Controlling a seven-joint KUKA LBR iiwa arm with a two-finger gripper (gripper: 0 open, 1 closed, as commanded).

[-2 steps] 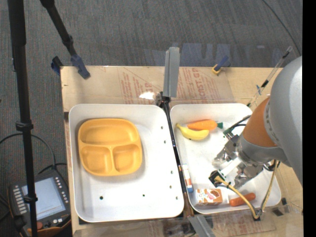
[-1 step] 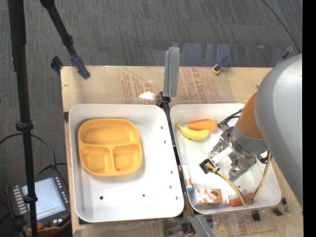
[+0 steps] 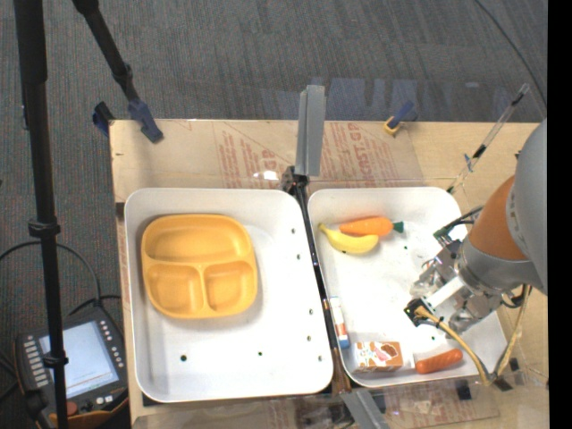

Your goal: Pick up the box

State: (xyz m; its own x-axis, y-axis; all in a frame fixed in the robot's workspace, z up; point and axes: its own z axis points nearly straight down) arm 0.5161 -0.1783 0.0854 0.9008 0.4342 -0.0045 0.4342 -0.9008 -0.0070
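A grey carpet lay behind the counter [image 3: 357, 150], whose brown top bore red print and carried two white bins side by side. The left bin [image 3: 223, 365] held one yellow tray [image 3: 199, 264] with three compartments. The right bin [image 3: 384, 275] held five things: one banana [image 3: 351, 241], two carrots, one box [image 3: 379, 356] and one marker [image 3: 340, 323].

One carrot [image 3: 366, 226] lay at the far side, touching the banana, its green end toward the right. The other carrot [image 3: 439, 361] lay at the near edge, just right of the box. The marker lay along the bin's left wall.

The box sat in the near part of the right bin, close to its near wall, lying flat. Its long axis ran left to right, roughly along that wall — orange end left, a brown picture on its right half. Its print was too small to read.

The arm [image 3: 514, 239] came in from the right, cut off by the frame edge. The hand [image 3: 438, 307] hung over the right part of the right bin, up and right of the box and apart from it. Whether its fingers were open or closed I could not tell — cables and dark parts blurred them. Nothing could be seen between them.

Two blue clamps [image 3: 143, 119] [image 3: 399, 116] gripped the counter's far edge. A black stand [image 3: 36, 150] stood at left, with a pendant screen [image 3: 76, 360] near its foot, partly cut off.
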